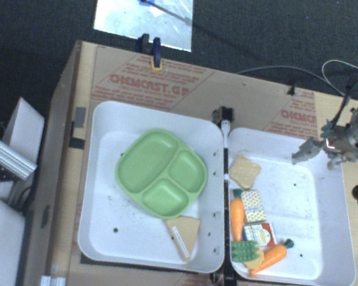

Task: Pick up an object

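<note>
From the camera view, the end effector [320,151] hangs over the right bin's [330,220] far edge, fingers spread, gripping nothing. The toy food pile [253,227] sits well below-left of it; green plate [162,172] further left.

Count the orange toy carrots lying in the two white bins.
2, both in the right white bin. One orange toy carrot lies along the bin's left wall, by the divider. The other lies tilted near the front edge, beside the green leafy toy. Another could be hidden under the pile.
</note>
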### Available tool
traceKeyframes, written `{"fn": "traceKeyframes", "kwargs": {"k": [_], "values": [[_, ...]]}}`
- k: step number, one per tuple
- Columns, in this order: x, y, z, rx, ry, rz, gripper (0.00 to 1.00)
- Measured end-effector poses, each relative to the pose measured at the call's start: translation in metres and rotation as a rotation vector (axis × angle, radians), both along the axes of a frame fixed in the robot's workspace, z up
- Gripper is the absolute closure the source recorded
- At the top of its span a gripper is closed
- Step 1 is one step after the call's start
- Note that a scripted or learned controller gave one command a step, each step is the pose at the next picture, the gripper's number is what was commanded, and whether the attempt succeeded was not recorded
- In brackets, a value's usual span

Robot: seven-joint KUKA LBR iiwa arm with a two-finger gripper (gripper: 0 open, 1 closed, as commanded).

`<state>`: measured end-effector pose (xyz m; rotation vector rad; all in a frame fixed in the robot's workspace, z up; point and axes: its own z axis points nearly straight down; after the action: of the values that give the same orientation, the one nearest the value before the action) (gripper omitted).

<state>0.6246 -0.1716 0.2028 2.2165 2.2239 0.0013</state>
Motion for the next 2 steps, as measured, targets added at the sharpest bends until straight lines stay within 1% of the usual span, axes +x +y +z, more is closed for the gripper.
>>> {"fn": "traceKeyframes", "kwargs": {"k": [1, 2], "values": [[0.006, 0.037, -0.116, 0.0, -0.003, 0.001, 0.0], [-0.066, 0.06, -0.119, 0.001, 0.001, -0.002, 0.0]]}}
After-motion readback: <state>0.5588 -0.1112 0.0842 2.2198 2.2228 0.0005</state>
